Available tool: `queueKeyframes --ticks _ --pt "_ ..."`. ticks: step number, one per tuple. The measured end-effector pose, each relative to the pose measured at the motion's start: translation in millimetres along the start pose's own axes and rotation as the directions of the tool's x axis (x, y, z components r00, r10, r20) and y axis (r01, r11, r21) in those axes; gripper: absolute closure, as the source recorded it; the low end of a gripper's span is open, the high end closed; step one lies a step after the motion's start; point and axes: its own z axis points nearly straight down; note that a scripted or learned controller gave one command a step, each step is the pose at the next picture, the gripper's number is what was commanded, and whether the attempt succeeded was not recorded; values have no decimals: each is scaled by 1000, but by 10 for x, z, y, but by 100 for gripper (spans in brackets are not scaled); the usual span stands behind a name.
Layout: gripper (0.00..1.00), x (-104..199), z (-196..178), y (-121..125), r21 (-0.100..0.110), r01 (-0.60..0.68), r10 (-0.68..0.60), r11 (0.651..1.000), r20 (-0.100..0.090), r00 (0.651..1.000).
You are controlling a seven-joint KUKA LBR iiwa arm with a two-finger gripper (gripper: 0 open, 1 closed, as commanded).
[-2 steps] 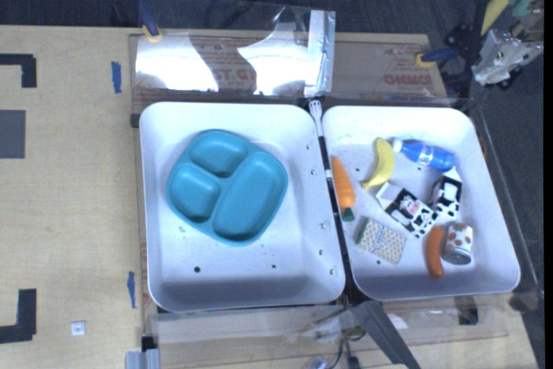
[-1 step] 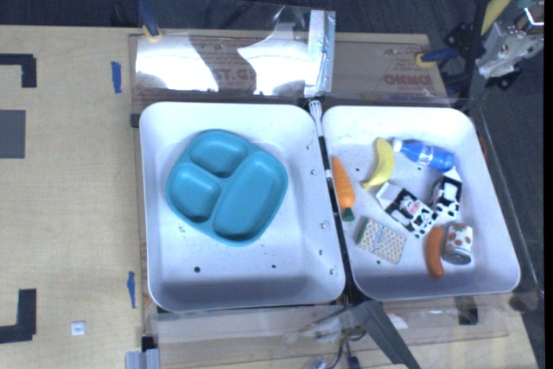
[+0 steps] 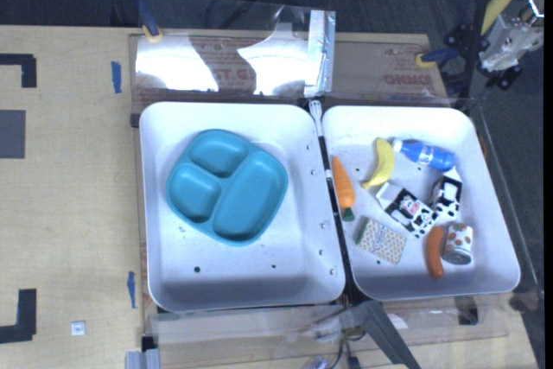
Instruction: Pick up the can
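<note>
Gripper (image 3: 508, 43) off the right bin (image 3: 497, 186), can (image 3: 458, 244) not yet picked.

I cannot tell how wide the gripper stands. The can lies well apart from it, toward me, in the bin's near corner against an orange sausage (image 3: 434, 251). I fear a descent there nips the sausage, or the bin wall blocks closure.

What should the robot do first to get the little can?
Probably swing in from the right and bring the gripper, now at the top right outside the bins, down over the can. The can lies on its side near the front right corner of the right bin, with an orange sausage-shaped toy close beside it, so it should come down carefully on the can alone.
</note>
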Motion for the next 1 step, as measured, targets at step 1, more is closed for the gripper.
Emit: queueKeyframes --ticks 1 --pt "100 4 -112 17 -6 2 -2 1000 2 1000"
